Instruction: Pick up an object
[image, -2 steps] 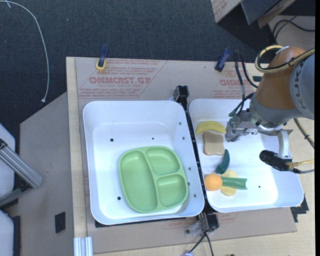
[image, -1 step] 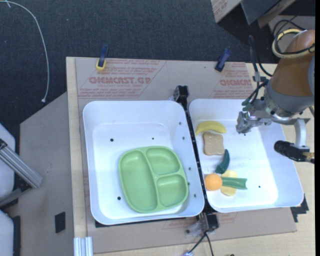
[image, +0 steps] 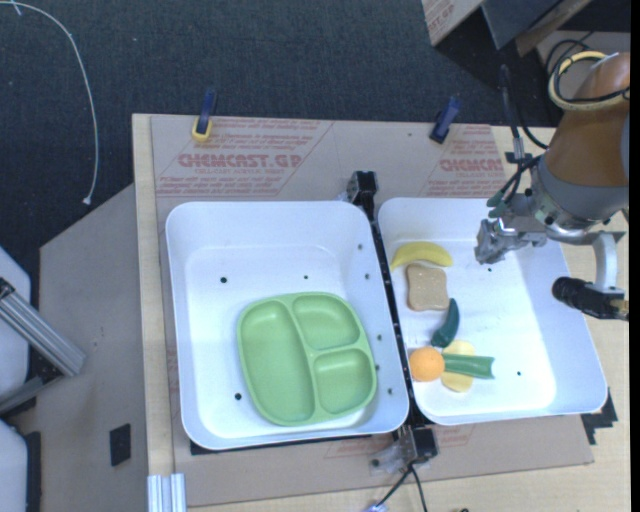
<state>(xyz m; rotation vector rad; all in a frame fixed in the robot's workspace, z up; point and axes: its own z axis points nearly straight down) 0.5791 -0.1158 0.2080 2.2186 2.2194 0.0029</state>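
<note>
Here the gripper hangs over the right bin, its jaws too small to tell whether open or closed. The banana lies just to its left, with the bread slice below that, both apart from it.

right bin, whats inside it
The right bin holds a banana, a bread slice, a dark green vegetable, an orange and a yellow-and-green piece. The gripper covers some floor.
</note>
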